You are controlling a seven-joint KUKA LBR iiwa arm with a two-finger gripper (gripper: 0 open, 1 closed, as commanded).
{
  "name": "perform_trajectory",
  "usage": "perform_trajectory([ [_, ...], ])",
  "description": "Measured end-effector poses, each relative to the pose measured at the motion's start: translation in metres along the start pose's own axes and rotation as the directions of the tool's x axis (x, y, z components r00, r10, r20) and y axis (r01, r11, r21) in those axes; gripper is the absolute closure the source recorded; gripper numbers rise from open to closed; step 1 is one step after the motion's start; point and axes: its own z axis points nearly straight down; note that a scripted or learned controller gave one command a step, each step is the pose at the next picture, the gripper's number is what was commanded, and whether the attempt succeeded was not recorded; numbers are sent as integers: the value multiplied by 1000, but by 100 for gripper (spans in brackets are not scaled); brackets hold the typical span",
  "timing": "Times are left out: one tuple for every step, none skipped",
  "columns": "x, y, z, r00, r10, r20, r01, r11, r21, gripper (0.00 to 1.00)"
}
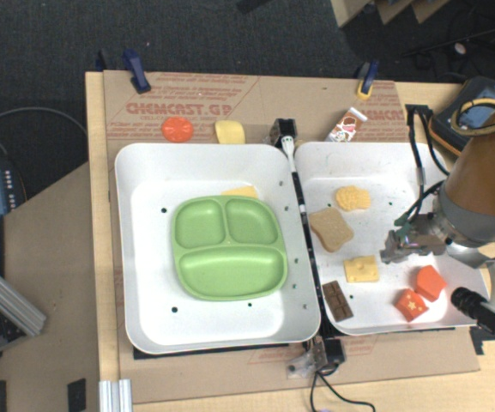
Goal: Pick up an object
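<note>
My gripper (399,247) hangs low over the right bin (376,157), near its right side. Nothing shows in its grasp. Left of it lies a brown toast slice (330,228), and a yellow cheese block (362,269) sits just below and to the left. An orange block (429,281) and a red-orange piece (411,305) rest right below the gripper. A yellow round biscuit (352,198) lies further back. At the bin's front left edge is a dark chocolate bar (336,300).
The left bin (140,230) holds a green divided plate (228,247) with a yellow piece (240,192) behind it. On the board behind the bins lie an orange item (177,130), a yellow item (229,132) and a wrapped sweet (347,125).
</note>
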Motion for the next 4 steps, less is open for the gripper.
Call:
perform_trajectory([
  [-4, 0, -2, 1000, 5, 3, -5, 1000, -3, 0],
  [-6, 5, 83, 1000, 7, 1, -7, 1000, -2, 0],
  [-90, 70, -21, 1000, 8, 15, -7, 1000, -21, 0],
  [-94, 0, 71, 1000, 5, 6, -5, 1000, -6, 0],
])
